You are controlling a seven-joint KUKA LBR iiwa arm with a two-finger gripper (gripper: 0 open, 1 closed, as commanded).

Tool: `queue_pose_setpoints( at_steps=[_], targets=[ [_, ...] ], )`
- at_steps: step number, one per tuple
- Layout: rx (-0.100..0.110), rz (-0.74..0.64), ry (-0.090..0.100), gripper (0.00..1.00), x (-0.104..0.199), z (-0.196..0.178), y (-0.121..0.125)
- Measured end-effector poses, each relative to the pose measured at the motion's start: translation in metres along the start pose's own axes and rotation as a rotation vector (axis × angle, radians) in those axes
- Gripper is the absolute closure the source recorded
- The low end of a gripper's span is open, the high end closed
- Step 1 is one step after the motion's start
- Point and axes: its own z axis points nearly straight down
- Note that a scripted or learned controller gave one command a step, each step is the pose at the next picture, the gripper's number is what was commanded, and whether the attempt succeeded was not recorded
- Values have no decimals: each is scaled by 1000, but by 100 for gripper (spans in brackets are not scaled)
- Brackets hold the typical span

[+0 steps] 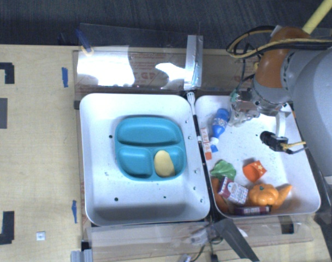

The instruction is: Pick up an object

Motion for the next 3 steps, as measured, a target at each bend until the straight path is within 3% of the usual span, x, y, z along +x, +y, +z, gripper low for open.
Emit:
queue_pose_setpoints(
  at_steps=[1, 2, 3],
  targets=[
    [2, 0, 0, 0, 0, 1, -1],
    [5, -197, 2, 0, -6, -2, -78],
    [1, -171, -1, 0, -41, -2, -181]
  ],
)
